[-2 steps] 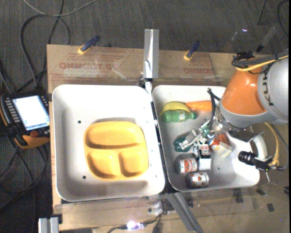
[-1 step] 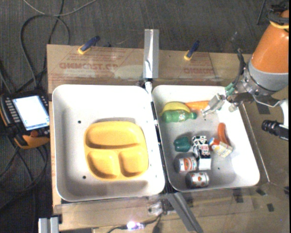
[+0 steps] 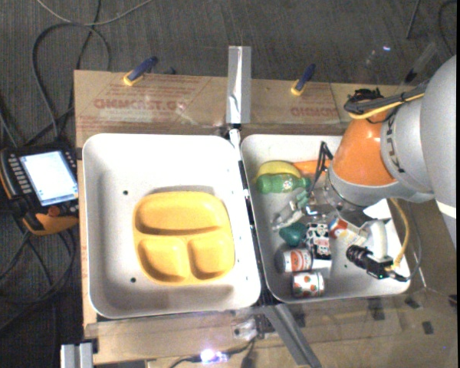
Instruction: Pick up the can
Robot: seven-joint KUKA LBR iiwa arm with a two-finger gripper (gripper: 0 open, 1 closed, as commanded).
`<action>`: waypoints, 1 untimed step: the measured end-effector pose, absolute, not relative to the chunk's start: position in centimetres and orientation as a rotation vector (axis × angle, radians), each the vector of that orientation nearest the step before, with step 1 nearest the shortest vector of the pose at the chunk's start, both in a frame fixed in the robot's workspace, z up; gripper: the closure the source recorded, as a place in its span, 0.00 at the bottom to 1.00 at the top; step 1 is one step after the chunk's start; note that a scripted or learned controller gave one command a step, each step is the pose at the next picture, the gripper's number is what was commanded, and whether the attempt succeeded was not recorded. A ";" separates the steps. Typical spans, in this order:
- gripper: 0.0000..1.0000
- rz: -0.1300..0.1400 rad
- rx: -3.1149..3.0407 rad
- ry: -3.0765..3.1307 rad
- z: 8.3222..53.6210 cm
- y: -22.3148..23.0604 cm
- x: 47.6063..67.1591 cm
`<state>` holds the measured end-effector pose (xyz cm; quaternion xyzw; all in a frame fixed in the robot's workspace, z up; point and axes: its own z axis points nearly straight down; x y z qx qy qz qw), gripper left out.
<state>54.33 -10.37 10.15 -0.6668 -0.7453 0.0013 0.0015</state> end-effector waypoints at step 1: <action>0.00 -0.005 -2.157 -2.296 8.9 -11.5 61.0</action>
